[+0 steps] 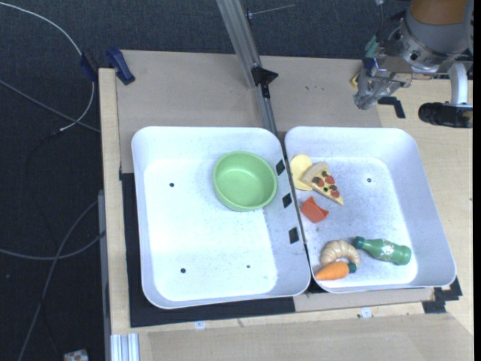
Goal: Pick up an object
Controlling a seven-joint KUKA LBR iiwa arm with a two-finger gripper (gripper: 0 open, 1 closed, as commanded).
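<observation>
Pizza slice lies in the right bin — claw above it, grip unreadable.

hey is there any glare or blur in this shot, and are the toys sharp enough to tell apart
Camera view: even, soft lighting, faint shadows, no strong glare on the white bins; green bowl, pizza slice, carrot and green bottle read clearly; gripper near the top right looks slightly blurred.

Bowl in left bin (alone)

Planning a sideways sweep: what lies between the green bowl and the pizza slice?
In the camera view, between bowl and pizza slice: the bins' rims and a yellow piece.
</observation>
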